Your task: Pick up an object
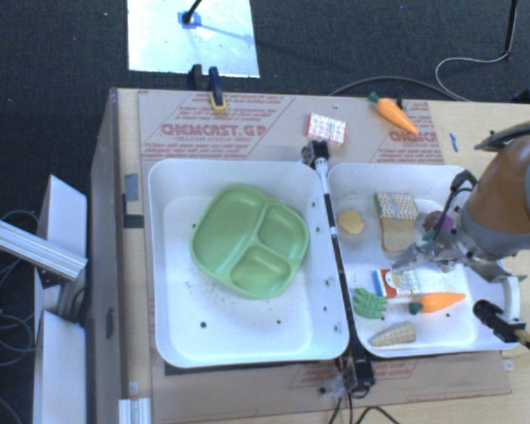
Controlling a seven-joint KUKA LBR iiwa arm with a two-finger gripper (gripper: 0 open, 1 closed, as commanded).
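Observation:
The right bin (459, 177) holds several toy foods: a yellow round piece (351, 223), a patterned block (395, 205), a tan bread slice (394, 235), a purple piece (438, 223), a red and white carton (403, 282), an orange carrot (439, 303), a green leafy piece (367, 303) and a waffle cone (394, 333). My gripper (427, 253) hangs low over the middle of this bin, just above the carton and right of the bread slice. The arm's orange band (510, 193) rises behind it. Nothing shows as held.
The left bin (172, 325) carries a green divided plate (250, 240). On the cardboard behind the bins lie a second carrot (396, 113) and a small red and white box (326, 129). A black and yellow clamp (214, 87) grips the far edge.

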